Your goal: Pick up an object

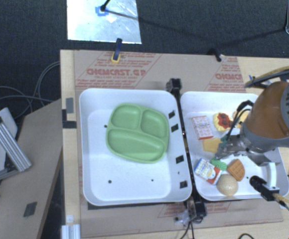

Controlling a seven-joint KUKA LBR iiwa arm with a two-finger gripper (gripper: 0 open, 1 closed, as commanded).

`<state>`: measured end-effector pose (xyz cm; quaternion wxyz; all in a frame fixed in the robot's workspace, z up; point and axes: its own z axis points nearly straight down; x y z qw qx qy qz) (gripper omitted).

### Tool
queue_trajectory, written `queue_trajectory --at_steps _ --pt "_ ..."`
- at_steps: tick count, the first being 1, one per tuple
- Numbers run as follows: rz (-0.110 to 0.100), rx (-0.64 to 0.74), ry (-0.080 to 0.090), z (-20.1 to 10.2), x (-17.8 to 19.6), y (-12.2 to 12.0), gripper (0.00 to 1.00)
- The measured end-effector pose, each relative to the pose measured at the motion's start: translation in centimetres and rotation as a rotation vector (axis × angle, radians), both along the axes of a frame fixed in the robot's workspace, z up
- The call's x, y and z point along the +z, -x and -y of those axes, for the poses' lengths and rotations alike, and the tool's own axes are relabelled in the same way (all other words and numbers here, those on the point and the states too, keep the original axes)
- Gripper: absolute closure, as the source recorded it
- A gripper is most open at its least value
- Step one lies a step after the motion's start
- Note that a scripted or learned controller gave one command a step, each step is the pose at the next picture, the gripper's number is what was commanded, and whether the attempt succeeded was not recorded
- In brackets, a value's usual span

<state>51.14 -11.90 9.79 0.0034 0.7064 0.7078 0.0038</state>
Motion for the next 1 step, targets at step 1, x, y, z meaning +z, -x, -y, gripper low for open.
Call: queue_trajectory --at_steps 1 --pt "-0.004 0.002 0.002 0.29 6.17 -0.71 1.0"
